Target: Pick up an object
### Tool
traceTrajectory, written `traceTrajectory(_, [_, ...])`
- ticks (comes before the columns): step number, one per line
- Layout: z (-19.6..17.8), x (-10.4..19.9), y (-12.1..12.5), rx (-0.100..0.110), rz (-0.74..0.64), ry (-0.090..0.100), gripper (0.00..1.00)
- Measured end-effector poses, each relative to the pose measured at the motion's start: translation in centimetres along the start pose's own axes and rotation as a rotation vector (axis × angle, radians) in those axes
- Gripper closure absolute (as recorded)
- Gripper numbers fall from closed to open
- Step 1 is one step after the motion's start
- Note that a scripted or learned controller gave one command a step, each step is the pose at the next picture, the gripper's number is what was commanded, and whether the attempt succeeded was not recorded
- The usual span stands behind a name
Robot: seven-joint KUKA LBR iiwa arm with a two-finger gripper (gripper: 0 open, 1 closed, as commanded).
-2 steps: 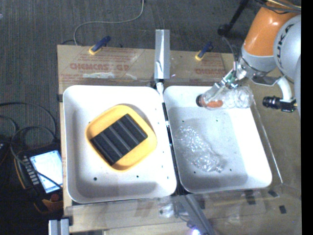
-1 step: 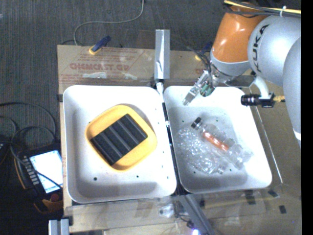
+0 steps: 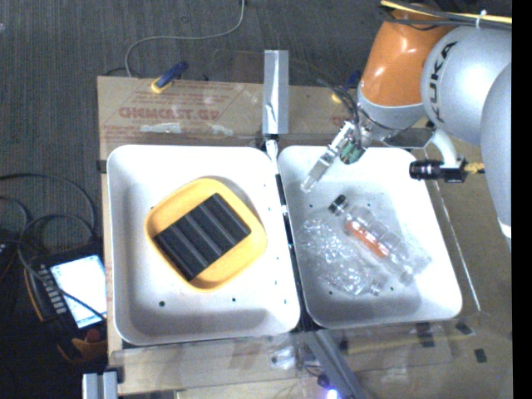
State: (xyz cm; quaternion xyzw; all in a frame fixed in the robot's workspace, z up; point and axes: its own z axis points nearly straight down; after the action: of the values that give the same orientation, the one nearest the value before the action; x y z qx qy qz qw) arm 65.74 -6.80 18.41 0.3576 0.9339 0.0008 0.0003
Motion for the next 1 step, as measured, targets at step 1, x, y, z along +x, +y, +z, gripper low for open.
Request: traceTrajectory(1, [8.39, -3.18, -7.74, 0.003, 0.036, -0.001, 0.0])
